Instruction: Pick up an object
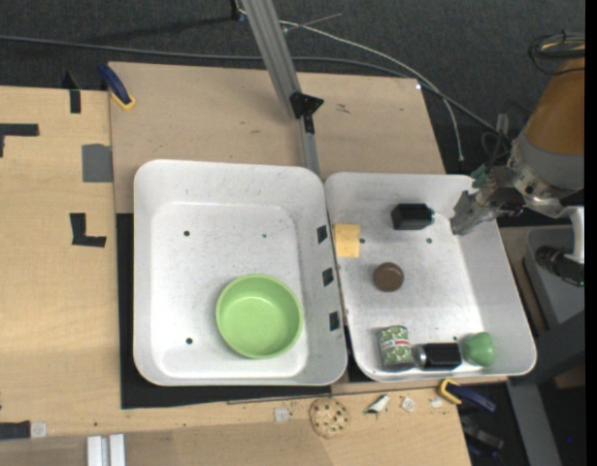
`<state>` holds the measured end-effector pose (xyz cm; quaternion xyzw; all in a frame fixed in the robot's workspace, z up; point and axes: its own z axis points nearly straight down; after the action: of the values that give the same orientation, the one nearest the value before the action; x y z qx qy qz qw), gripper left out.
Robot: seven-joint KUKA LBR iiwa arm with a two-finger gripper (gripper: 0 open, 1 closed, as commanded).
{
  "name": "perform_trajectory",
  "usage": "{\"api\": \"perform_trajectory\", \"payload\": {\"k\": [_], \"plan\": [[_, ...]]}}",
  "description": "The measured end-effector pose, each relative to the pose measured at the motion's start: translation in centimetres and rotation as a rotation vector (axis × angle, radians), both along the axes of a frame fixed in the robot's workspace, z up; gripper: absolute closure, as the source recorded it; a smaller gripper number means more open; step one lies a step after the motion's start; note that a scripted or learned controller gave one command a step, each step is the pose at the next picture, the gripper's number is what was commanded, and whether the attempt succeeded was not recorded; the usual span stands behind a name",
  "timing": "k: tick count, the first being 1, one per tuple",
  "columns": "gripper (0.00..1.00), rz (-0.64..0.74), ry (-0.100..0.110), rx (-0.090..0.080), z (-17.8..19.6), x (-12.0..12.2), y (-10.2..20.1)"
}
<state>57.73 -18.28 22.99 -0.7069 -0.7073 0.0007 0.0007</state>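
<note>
A robotics lab test station is indicated. Two shallow white bins point(230, 184) are set side by side on a plywood bench point(211, 105) marked with black tape pieces point(82, 229) left of the bins. A metal camera pole point(274, 51) and loose cables point(395, 71) are seen behind the bins, over dark carpet point(84, 13).

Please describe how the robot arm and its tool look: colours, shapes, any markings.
The arm is rounded, with a broad orange band above a grey-silver wrist. The tool is small, grey and metallic, tapering to slim dark fingers. No markings or cables on it can be made out.
</note>
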Motion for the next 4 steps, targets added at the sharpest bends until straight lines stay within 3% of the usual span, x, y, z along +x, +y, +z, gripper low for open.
{"api": "perform_trajectory", "payload": {"k": [1, 4], "plan": [[0.0, 0.0, 0.0, 0.0, 0.0, 0.0, 0.0], [0.0, -0.001, 0.0, 0.0, -14.0, -1.2, -0.6]]}}
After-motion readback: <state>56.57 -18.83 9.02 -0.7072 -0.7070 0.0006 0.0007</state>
